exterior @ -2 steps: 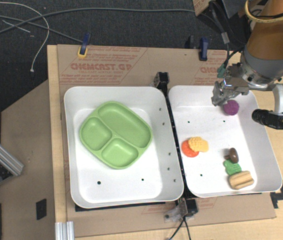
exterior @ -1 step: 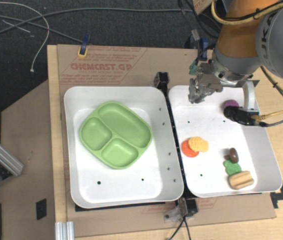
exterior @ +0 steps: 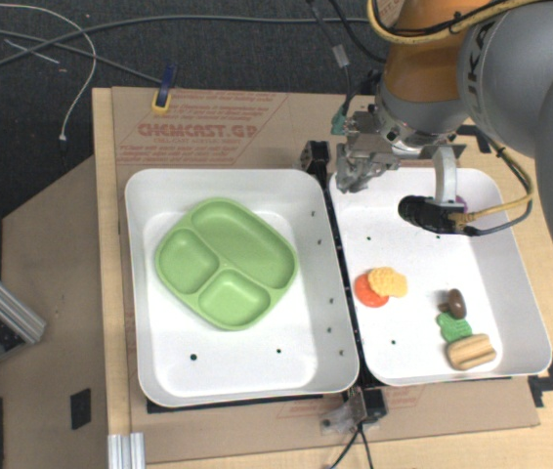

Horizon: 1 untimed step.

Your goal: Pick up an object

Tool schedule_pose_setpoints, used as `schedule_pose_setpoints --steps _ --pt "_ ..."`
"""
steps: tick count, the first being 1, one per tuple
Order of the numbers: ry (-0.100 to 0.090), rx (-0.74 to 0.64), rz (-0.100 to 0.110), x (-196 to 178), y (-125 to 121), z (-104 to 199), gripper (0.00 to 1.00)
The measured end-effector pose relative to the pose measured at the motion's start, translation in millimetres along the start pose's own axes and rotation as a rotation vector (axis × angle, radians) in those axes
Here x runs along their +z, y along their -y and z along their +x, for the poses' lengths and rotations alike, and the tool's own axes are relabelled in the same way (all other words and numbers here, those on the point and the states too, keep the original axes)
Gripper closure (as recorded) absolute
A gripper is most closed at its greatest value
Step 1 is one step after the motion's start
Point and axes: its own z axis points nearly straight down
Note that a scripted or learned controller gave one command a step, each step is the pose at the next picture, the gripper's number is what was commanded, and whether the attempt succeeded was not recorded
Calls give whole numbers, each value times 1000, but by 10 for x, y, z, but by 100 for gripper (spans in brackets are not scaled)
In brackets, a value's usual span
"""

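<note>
Grey arm [exterior: 511, 57] bent down over right bin [exterior: 511, 262], claw [exterior: 355, 176] at far-left corner, opening unclear.

dark floor [exterior: 22, 96], loose cables [exterior: 32, 32], cardboard sheet [exterior: 208, 125]

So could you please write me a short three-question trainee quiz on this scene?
1. True or false: the green plate lies in the left bin.
2. The gripper is over the right bin's: A) far-left corner, B) near-right corner, C) centre.
3. Fill in: the tan piece lies ____ the green piece, toward the camera.

Key: 1 true; 2 A; 3 beside.
</note>
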Motion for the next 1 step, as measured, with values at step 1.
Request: schedule_pose_setpoints --steps 1 --pt "-1 -1 5 177 -21 574 100"
